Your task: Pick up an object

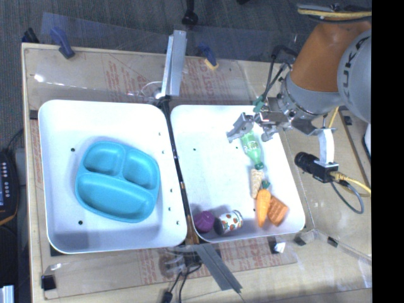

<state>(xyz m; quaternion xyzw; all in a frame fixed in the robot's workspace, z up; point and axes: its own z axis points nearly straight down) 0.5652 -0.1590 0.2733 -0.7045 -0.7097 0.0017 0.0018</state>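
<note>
Objects for picking are lying in the right bin (208, 169), and you are looking at them from above at a slant. Green bottle (252, 148): lying near the bin's upper right part, its neck pointing toward the near wall, directly under the gripper (252, 126). Pale corn-like piece (255, 182): lying just below the bottle. Orange carrot (262, 208): lying below that piece, its green tip toward it. Orange wedge-shaped piece (278, 211): touching the carrot on its right, close to the bin's right wall. Purple lump (204, 220): sitting at the near wall. Small patterned can (230, 222): lying on its side just right of the purple lump.

Gripper: you are seeing it hanging over the bottle's upper end, with metal fingers (238, 129) spreading to either side; whether they are grasping the bottle or standing released, you cannot tell. Arm (328, 62): reaching in from the right, its orange band showing above the wrist.

Left bin (57, 125): holding a blue divided tray (118, 180), lying flat near its middle.
</note>
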